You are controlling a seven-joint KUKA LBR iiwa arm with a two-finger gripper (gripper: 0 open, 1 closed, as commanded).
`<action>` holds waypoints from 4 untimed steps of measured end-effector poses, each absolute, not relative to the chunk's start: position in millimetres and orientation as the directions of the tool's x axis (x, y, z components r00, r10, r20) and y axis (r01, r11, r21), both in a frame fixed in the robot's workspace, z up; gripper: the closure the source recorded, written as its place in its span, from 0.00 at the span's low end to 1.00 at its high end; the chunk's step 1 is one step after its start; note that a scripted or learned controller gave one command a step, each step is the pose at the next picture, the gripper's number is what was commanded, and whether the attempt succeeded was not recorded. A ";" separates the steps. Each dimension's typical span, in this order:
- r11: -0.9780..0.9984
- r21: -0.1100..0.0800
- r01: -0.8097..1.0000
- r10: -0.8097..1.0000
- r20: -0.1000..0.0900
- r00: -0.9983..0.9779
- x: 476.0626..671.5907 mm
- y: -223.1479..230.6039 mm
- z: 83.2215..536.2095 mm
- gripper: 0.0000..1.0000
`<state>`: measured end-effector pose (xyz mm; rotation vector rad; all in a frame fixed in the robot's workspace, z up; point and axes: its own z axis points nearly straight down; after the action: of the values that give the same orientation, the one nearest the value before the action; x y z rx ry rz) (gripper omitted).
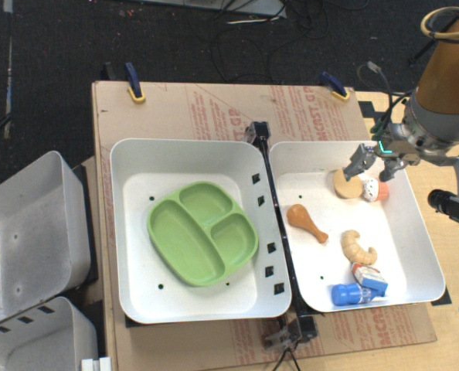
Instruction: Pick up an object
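Blue toy (358, 291): nearest thing in the right bin, close to its front wall; a blocky blue plastic piece with a red and white part on top.
Croissant (356, 245): just behind the blue toy; pale tan, curved and lumpy, looks like play food.
Drumstick (306, 222): left of the croissant, near the divider; orange-brown, smooth, round at one end and tapering to a thin stem.
Right bin (423, 230): shallow, white, smooth plastic with rounded corners; holds the blue toy, croissant, drumstick, disc and small toy.
Plate (202, 233): light green, matte, roughly oval with three compartments; lies flat in the left bin, turned at an angle.
Left bin (129, 207): same white shallow tray, touching the right bin along a black clipped seam.
Disc (346, 184): tan, round and flat, at the back of the right bin.
Small toy (372, 189): white with a red end, just right of the disc.
Claw (378, 163): dark fingers spread apart, gripping nothing, poised just over the disc and small toy.
Desk (214, 107): brown cardboard sheet with red print, held by yellow and blue clamps at the far edge.
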<state>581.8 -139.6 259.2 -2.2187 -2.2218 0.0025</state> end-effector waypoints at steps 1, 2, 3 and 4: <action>0.002 0.000 1.000 1.000 0.000 -0.002 582.3 -139.6 260.2 0.00; 0.004 -0.004 1.000 1.000 0.001 -0.004 586.7 -130.5 209.4 0.00; -0.001 -0.004 1.000 1.000 0.000 0.001 588.5 -131.6 165.5 0.00; -0.001 -0.005 1.000 1.000 0.001 0.001 589.6 -127.3 101.8 0.00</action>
<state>589.6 -127.3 101.8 -2.2199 -2.2167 0.0049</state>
